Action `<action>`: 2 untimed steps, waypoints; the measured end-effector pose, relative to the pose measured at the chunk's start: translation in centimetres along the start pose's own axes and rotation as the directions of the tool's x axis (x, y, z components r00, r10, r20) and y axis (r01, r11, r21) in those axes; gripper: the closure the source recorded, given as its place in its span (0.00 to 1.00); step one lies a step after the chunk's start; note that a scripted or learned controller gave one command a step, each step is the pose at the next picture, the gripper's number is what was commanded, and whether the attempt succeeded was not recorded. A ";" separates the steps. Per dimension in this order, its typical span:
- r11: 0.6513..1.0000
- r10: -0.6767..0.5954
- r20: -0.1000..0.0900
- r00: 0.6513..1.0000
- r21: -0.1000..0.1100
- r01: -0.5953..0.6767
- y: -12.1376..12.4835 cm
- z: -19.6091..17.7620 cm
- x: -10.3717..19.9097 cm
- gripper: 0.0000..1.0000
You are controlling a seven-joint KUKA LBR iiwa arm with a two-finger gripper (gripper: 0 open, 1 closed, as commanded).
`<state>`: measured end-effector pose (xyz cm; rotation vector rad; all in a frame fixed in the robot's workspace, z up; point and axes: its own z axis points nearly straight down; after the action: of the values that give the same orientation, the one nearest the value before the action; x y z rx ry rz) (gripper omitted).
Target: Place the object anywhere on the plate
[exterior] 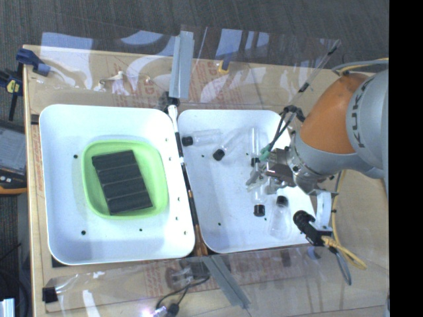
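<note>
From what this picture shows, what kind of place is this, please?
Most likely a robotics lab test bench, not a home or kitchen. A grey and orange industrial arm reaches over two white bins on a bench fitted with clear guard panels. The left bin holds a green plate.
</note>
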<state>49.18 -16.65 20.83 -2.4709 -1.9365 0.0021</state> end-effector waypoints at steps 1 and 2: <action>0.966 -0.258 0.000 0.966 0.002 0.258 3.1 3.1 6.2 1.00; 0.903 -0.429 0.001 0.903 0.001 0.429 4.8 1.8 13.3 1.00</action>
<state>56.99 -4.86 19.07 -1.9842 -2.4325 0.0030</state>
